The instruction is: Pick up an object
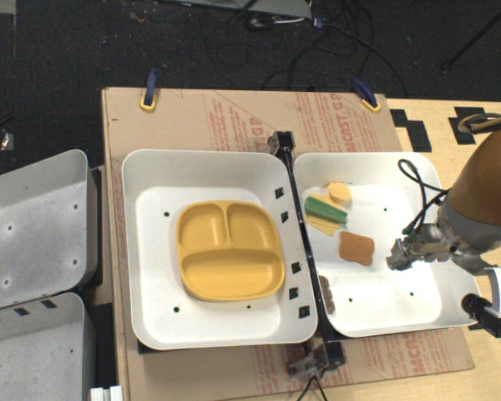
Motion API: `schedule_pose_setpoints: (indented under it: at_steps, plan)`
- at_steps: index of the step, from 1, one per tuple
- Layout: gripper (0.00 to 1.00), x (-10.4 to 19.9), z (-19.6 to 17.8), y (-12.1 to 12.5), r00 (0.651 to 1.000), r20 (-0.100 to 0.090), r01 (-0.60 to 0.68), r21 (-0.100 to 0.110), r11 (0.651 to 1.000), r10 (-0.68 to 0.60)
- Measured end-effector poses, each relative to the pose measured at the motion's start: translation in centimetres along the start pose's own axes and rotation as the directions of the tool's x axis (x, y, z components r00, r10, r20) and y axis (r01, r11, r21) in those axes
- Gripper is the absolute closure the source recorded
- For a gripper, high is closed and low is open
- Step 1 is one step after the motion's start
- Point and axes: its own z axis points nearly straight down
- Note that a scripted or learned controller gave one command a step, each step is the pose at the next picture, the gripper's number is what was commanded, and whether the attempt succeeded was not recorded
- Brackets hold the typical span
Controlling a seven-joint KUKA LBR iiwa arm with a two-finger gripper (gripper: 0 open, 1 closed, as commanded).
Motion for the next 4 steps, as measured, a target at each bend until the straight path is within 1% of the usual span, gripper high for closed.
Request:
schedule_pose_setpoints:
  at_steps: [1,2,3,4]
  plan:
    - [1.0,0.0,-5.3,0.2,1.0,0.001,0.001,-0.003,1.0,-0.001]
    - [1.0,5.2,-6.6,0.5,1.0,-0.002,0.005,0.001,1.0,-0.005]
    - [1.0,11.0,-5.7,0.9,1.0,-0.003,0.005,0.004,1.0,-0.005]
    - [1.0,15.9,-7.0,1.2,1.0,-0.002,0.007,0.001,1.0,-0.007]
